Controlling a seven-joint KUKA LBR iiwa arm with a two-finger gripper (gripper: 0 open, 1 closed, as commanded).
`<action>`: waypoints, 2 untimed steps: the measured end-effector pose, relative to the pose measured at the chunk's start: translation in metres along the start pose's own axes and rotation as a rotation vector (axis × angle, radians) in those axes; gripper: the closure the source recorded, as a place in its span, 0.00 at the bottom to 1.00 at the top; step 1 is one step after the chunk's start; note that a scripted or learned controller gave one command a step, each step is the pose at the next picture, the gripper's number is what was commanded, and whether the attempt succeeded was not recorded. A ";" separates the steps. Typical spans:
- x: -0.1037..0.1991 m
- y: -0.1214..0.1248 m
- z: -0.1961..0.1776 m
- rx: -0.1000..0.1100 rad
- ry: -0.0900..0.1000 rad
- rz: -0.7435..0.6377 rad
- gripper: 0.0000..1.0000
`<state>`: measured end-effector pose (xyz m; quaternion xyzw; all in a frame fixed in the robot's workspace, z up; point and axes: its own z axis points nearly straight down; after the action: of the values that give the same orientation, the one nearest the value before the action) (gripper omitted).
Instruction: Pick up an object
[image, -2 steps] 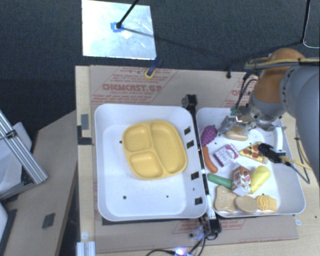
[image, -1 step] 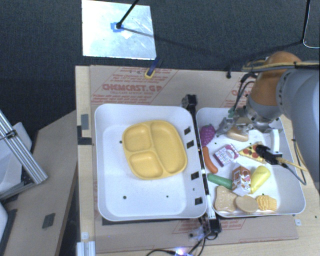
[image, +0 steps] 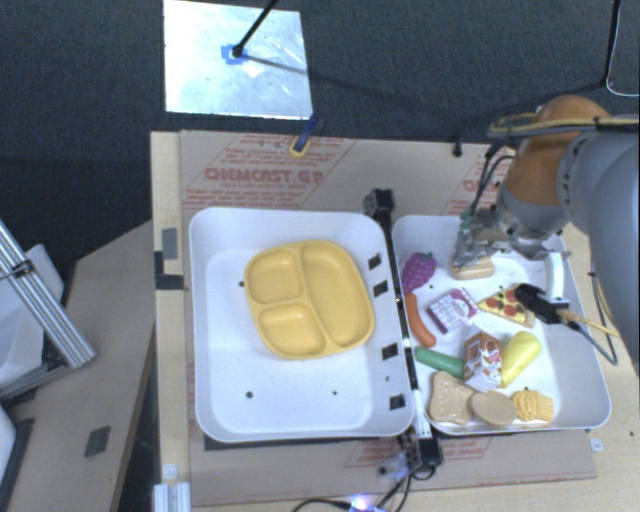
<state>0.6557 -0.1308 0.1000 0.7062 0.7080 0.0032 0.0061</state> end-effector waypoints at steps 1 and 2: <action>0.003 0.003 -0.065 0.005 0.003 -0.002 1.00; 0.003 0.006 -0.119 0.007 0.004 -0.003 1.00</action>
<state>0.6598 -0.1275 0.2191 0.7052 0.7090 0.0020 0.0025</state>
